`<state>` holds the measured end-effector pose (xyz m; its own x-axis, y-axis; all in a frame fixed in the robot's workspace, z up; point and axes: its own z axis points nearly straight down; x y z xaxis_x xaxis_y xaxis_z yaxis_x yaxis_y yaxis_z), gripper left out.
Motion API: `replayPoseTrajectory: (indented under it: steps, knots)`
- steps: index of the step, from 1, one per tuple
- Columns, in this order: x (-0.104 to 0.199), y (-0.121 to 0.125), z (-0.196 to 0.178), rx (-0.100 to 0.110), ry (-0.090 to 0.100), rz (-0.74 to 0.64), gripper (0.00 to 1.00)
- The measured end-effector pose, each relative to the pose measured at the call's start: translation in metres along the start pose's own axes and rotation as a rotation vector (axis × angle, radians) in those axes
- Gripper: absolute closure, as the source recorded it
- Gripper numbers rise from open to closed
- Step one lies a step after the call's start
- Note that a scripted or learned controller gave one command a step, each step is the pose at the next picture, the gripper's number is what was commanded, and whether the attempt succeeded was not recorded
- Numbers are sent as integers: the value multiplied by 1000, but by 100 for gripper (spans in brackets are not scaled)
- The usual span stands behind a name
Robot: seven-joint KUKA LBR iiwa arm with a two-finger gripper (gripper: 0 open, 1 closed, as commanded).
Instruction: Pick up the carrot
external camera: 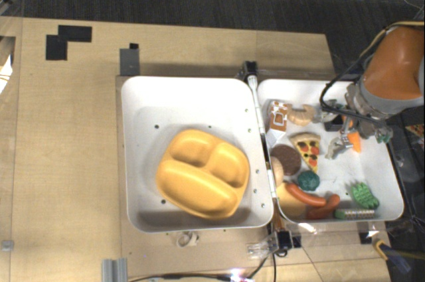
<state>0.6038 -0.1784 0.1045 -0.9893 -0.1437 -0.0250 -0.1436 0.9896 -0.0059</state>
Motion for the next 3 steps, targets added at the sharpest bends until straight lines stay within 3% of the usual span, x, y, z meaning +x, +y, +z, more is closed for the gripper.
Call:
replayPoseTrajectory:
  steps: [1, 3]
  knots:
    - [23, -24, 15, -3, 11, -173, 0]
    - [106, -13, 12, 2, 6, -232, 0]
